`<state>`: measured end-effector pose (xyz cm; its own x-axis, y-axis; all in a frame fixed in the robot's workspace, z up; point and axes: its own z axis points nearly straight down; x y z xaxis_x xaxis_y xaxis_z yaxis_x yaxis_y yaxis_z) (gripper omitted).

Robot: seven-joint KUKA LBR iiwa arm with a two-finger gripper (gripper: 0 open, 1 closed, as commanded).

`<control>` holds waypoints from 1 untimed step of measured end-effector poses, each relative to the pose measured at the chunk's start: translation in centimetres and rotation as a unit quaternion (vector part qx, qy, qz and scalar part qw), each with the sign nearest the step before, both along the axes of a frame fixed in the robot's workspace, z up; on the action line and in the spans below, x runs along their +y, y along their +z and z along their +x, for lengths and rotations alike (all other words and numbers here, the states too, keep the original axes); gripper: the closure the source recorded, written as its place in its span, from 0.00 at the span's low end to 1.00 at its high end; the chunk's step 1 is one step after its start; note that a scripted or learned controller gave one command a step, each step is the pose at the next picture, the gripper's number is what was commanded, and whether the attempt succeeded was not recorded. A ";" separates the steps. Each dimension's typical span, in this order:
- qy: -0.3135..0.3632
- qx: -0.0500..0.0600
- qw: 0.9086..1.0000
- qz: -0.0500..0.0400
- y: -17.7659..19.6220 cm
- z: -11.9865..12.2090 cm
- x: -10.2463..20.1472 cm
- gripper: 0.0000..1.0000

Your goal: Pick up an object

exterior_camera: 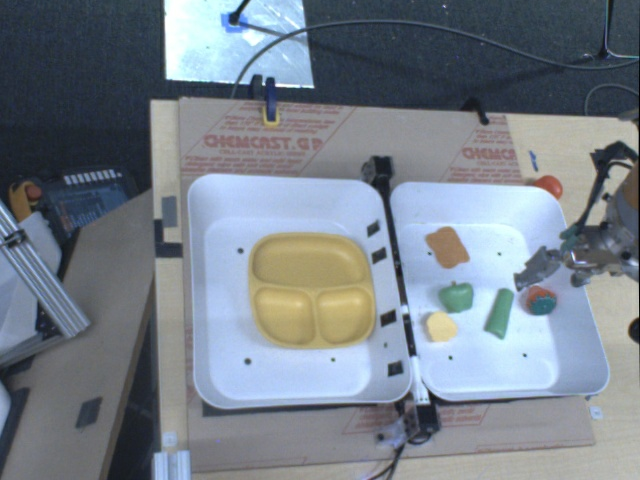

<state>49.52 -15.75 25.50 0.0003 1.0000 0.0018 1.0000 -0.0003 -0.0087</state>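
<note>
In the left bin (215,218) lies a yellow tray (305,288) of smooth plastic, with rounded corners and three compartments, and wide white floor is free around it on every side. In the right bin (560,368) I see, from left to right, a small pale yellow piece (441,326) near the middle wall, an orange flat piece (447,247) toward the far rim, a green pepper shape (456,296), and a green stick (499,311). The stick is long and thin; its long axis runs almost from far to near, with the far end leaning a little to the right. Just right of it lies a small round thing (541,301), red and teal. My jaws (540,266) hang over this spot, just above the round thing, parted and grasping nothing. The near part of this bin has open floor.
</note>
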 end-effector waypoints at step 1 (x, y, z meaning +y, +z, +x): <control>0.002 -0.005 1.000 -0.001 0.5 0.2 0.0 0.00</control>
